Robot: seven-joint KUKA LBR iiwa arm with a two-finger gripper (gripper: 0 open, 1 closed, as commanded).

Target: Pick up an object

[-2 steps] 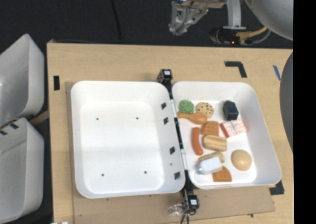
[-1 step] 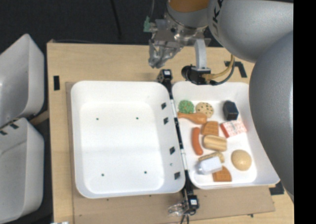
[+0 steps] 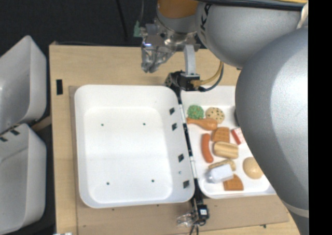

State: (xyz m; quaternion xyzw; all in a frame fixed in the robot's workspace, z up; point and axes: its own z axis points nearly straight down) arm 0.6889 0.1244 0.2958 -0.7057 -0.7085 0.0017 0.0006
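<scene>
From my remote station I watch the gripper (image 3: 155, 57), its grasp unreadable at this angle, hang at twelve o'clock above the left bin (image 3: 83, 140), while the toy food (image 3: 220, 148) waits at three o'clock in the right bin (image 3: 228, 94), unpicked.

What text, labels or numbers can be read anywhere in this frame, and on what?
None are legible.
The white packet in the right bin: its face is too small and blurred to tell whether it carries print.
The arm, the left bin and the bench: no readable marking.
</scene>
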